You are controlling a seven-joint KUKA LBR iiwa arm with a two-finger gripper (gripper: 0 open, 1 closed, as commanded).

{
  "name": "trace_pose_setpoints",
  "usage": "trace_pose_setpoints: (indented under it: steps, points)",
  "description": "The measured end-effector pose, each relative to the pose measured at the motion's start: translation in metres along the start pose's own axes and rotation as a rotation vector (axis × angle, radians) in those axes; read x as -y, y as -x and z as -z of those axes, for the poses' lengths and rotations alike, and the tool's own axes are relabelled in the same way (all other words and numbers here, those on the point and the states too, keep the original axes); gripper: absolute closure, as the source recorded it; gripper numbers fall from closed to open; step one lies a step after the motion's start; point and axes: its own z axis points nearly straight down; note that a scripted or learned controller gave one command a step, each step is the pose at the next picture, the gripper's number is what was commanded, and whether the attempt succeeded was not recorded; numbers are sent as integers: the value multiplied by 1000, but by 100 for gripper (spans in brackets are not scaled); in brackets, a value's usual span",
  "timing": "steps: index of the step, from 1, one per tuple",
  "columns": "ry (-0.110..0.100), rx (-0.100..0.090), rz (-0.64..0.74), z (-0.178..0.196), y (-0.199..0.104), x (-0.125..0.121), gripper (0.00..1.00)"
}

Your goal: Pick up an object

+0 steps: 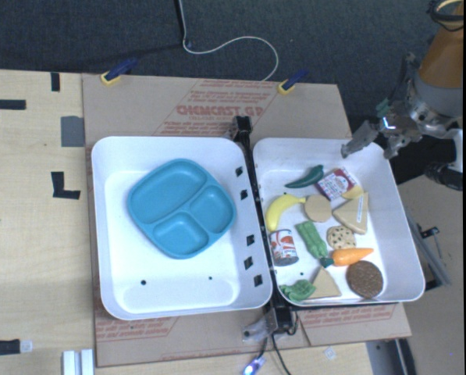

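Note:
The right bin holds several toy foods. Among them are a yellow banana, a dark green pepper, a red packet, a cheese wedge, an orange carrot, a small can and a brown patty. My gripper hangs over that bin's upper right corner, above and to the right of the red packet. It is open, with nothing between its fingers, and touches none of the items.
A blue divided plate lies in the left bin. A green pickle, a cookie and a leafy green piece crowd the right bin's lower half. A white cable loops behind the bins.

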Motion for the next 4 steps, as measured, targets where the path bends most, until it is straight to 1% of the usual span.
trace_pose_setpoints:
  steps: [1,2,3,4]
  points:
    - [9,1,3,123,-40,50,0]
    - [1,2,2,125,-38,48,100]
    - [19,8,-3,296,-7,87,100]
    - [1,0,-3,280,-15,152,100]
